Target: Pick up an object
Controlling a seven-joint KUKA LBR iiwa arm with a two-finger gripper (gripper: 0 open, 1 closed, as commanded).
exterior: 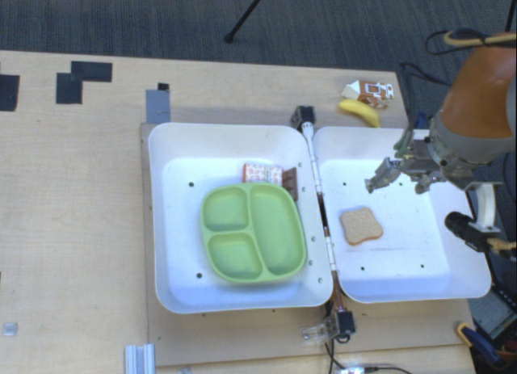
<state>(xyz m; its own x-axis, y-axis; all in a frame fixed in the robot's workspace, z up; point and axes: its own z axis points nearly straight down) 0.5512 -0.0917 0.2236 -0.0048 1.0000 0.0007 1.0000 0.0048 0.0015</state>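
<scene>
The bench (73, 227) carries two shallow white bins side by side. The left bin (174, 203) contains a green divided plate (254, 233) with three compartments, lying flat toward the bin's centre and front. A small red-and-white patterned packet (262, 174) lies just behind the plate, touching or nearly touching its rear edge, with a dark brown item (290, 180) beside it against the wall shared by the bins.

The right bin (420, 279) contains a slice of bread (360, 225), lying flat in the left half of the bin floor, apart from the walls.

Behind the right bin, on the bench, lie a banana (359, 111) and a small packet (371, 90), close together.

The arm (481, 98) enters from the right, its orange band above the wrist, and extends over the rear right part of the right bin. The gripper (381, 178) points left and downward, positioned above and behind the bread, apart from it. Nothing is visible between its fingers; the degree of opening cannot be determined.
</scene>
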